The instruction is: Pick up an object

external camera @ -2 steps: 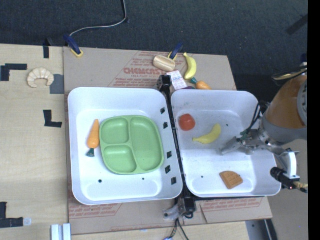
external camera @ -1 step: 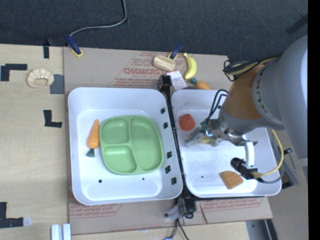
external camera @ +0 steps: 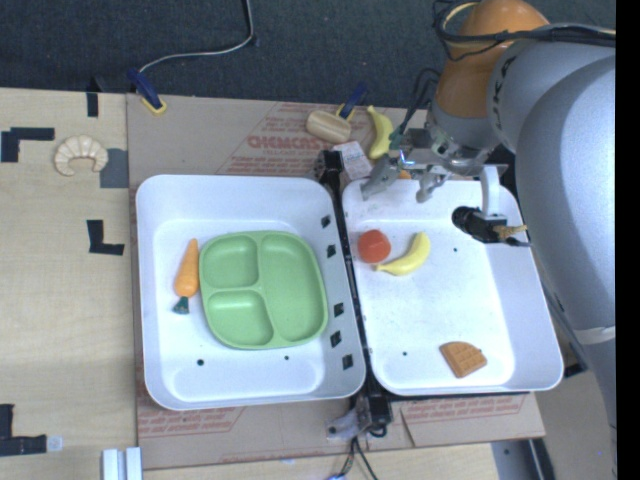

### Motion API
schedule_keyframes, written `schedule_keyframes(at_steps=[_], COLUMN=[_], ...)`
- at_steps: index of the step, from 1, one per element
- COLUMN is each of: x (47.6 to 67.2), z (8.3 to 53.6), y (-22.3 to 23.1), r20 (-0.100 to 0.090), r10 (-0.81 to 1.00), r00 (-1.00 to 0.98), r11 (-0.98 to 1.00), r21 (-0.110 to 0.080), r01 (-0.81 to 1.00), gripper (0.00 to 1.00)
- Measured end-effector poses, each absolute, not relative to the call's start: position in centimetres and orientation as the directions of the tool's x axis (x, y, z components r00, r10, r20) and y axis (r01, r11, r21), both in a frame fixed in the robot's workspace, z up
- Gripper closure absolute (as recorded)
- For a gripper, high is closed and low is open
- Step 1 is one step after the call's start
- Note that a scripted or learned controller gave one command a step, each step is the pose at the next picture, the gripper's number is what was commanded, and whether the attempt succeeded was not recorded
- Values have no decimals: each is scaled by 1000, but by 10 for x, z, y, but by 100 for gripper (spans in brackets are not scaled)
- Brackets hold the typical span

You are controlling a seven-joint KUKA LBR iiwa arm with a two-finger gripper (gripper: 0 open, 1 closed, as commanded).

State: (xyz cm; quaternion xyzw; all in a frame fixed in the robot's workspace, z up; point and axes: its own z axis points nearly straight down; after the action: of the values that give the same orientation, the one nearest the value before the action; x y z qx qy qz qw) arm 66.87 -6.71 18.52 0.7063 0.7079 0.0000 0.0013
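Note:
My gripper (external camera: 404,184) hangs over the far edge of the right bin (external camera: 500,298), open, with nothing between its two grey fingers (external camera: 379,180). Below it in that bin lie a red tomato (external camera: 373,246) and a yellow banana (external camera: 407,256), touching each other. A brown cracker-like piece (external camera: 462,358) sits near the bin's front right. The left bin (external camera: 160,268) holds a green divided plate (external camera: 264,290) with an orange carrot (external camera: 187,268) beside its left rim.
Behind the bins on the cardboard lie a bread roll (external camera: 327,125), a second banana (external camera: 379,132) and a small box (external camera: 351,157). A croissant (external camera: 80,155) rests on the bench at far left. The arm's grey body (external camera: 570,168) covers the right side.

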Motion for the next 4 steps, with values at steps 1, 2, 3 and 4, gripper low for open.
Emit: schedule_keyframes(at_steps=[1,2,3,4], x=[642,610,603,581], z=[86,86,86,87], y=[-120,-95,-96,-96], r20=[-2,-2,-3,-3], r10=[1000,1000,1000,1000], r00=[-1,-1,-1,-1], r11=[1,1,1,1], r21=[0,2,5,5], r01=[1000,1000,1000,1000], gripper=[0,0,0,0])
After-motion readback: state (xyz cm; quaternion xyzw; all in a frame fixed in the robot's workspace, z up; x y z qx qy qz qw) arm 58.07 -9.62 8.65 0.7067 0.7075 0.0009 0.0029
